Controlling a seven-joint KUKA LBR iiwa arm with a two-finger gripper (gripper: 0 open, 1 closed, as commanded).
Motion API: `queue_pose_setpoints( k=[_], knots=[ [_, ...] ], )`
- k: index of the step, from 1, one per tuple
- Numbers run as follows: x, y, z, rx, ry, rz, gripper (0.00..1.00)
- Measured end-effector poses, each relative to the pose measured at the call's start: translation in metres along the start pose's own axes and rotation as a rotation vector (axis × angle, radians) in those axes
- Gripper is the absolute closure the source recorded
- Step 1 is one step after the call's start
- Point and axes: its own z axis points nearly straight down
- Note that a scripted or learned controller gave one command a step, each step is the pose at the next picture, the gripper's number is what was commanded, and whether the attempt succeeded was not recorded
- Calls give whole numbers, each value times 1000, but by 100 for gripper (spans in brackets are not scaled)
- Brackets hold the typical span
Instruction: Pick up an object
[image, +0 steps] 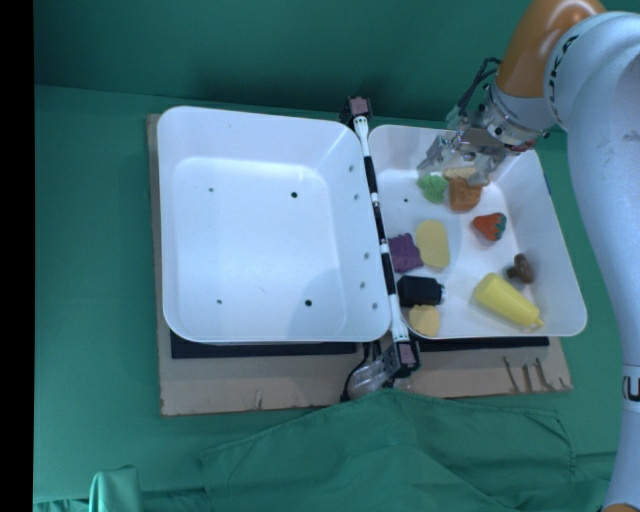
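A yellow bottle (507, 301) and a black block (420, 291) are seen at the near side of the right bin (560, 250). Farther back, an orange piece (464, 194) lies just under the gripper (461, 163), beside a green piece (433, 186). Whether the fingers are open or closed cannot be told.

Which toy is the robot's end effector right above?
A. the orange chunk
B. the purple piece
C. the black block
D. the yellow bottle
A: the end effector hangs at the far end of the right shallow white bin, directly over the small orange chunk-shaped toy, beside the small green lumpy toy; the other three toys lie nearer the front of the bin.
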Motion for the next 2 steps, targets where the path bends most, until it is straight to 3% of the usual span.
queue_pose_setpoints(
  k=[1,2],
  knots=[
    [87,11,-92,-5,8,-12,0],
    [58,-62,-85,15,6,2,0]
  ],
)
